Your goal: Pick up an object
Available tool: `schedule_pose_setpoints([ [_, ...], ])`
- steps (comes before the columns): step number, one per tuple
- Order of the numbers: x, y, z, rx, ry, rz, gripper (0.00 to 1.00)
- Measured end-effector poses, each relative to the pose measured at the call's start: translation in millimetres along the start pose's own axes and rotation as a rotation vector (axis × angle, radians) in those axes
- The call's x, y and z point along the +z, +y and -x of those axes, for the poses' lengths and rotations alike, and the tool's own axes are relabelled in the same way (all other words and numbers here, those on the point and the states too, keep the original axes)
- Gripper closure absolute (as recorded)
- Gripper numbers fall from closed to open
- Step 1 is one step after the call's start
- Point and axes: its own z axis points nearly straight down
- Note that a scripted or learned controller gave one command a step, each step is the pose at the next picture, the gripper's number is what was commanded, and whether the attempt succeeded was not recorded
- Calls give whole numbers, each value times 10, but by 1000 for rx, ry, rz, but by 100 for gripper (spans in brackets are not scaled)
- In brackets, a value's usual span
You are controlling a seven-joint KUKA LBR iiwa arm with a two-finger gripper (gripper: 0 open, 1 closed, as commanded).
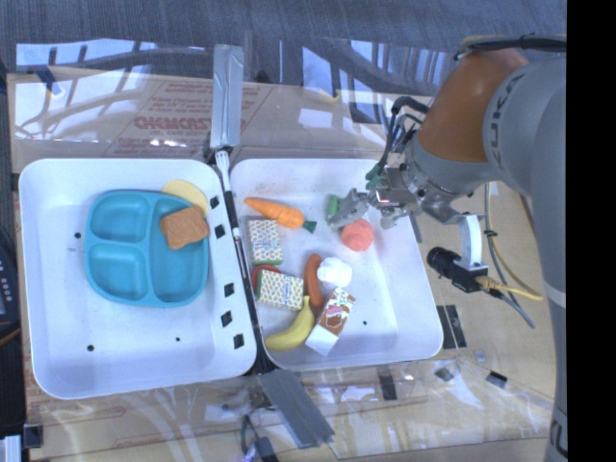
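My gripper (pixel 373 203) hangs over the upper middle of the right bin (pixel 409 327), on the grey arm with the orange band (pixel 467 114) reaching in from the right. A pink round object (pixel 357 236) lies just below the gripper, close to it. A small green object (pixel 333 204) sits at the gripper's left side. To the left lies an orange carrot (pixel 274 211). Nothing is seen held.
The right bin also holds two patterned boxes (pixel 266 242) (pixel 281 289), a red sausage (pixel 314 275), a white ball (pixel 334 271), a banana (pixel 295 330) and a small carton (pixel 330 320). The left bin (pixel 48 345) bears a blue divided plate (pixel 125 258), a brown piece (pixel 184 227) and a yellow piece (pixel 189 193).
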Motion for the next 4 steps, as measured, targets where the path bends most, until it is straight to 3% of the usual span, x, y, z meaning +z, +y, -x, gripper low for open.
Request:
schedule_pose_setpoints([
  [1,64,-12,-416,-188,0,-1,0],
  [2,1178,-162,-272,-235,0,-1,0],
  [3,1081,-160,-269,-237,-1,-2,100],
  [4,-393,386,-953,-276,-2,7,100],
])
